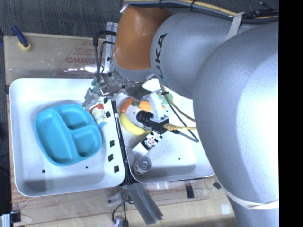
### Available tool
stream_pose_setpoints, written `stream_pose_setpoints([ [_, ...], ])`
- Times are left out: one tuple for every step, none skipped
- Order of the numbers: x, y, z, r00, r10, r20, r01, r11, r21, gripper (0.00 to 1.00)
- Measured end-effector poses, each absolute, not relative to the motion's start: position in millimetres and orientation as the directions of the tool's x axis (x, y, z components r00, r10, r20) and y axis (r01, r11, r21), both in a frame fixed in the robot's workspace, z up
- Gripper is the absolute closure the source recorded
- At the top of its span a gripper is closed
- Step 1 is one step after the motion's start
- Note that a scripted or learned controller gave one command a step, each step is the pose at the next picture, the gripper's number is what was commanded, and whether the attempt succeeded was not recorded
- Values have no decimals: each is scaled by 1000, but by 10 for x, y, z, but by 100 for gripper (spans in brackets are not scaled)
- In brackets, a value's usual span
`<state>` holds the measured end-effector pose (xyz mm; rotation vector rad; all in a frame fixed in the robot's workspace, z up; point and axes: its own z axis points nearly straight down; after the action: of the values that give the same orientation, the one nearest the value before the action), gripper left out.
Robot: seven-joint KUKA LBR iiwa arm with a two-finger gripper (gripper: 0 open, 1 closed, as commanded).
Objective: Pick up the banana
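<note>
- Left shallow white plastic bin (23, 141) holds a blue three-compartment tray (67, 133) and a small bottle (98, 114) beside the divider
- Right white bin (182, 167) holds the yellow banana (131, 126), its long axis running upper-left to lower-right; an orange ball (145, 106) sits just beside it
- Gripper (97, 94) hangs over the divider; finger state cannot be told

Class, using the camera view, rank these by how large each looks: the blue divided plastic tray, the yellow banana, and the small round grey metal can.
1. Blue divided plastic tray, in the left white bin, clearly largest.
2. Yellow banana, partly hidden by the arm, so its full length is unsure.
3. Small round grey metal can, smallest.
</note>
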<state>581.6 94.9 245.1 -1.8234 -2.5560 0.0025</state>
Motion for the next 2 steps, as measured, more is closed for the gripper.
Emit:
stream_pose_setpoints([
  [5521, 998, 2716, -267, 964, 1, 964, 267, -5, 0],
  [5015, 79, 1904, -406, 914, 1, 914, 406, -4, 0],
])
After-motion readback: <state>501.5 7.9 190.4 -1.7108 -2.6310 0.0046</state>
